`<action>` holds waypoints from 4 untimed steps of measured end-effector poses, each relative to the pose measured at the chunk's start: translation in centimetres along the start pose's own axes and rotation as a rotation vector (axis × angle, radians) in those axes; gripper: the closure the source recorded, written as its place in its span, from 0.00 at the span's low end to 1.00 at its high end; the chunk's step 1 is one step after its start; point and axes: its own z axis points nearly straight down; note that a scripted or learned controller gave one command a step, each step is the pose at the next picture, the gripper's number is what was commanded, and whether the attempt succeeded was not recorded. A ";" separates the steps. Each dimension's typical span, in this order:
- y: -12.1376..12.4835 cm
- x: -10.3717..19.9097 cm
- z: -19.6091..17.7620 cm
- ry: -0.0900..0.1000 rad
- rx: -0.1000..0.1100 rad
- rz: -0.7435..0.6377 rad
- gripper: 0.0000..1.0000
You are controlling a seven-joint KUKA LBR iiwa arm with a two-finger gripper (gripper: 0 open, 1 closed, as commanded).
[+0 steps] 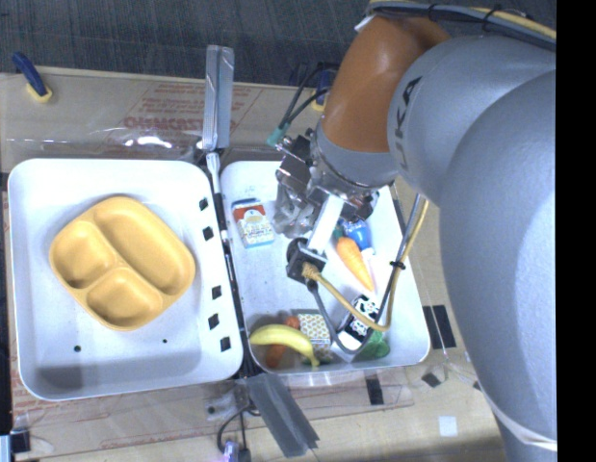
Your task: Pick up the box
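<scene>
A small box (252, 223) with a red, white and blue label lies flat near the back left of the right bin (278, 282). My gripper (286, 214) hangs low over that bin, just right of the box and very close to its right edge. Nothing shows between the gripper and the bin floor that I can make out. The arm's grey and orange wrist covers the bin's back right part.
In the right bin lie a carrot (353, 260), a blue item (356, 231), a banana (280, 338), a small patterned packet (315, 327), a black-and-white bottle (359, 320) and something green (375, 349). The left bin (47, 354) holds a yellow divided plate (121, 261).
</scene>
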 end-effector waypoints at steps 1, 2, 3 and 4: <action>-1.2 -8.7 10.0 0.008 -0.009 0.171 1.00; -0.4 2.3 9.9 0.010 -0.010 0.344 1.00; -7.0 12.3 15.3 0.008 -0.007 0.383 1.00; -3.2 10.3 6.5 0.012 -0.010 0.430 1.00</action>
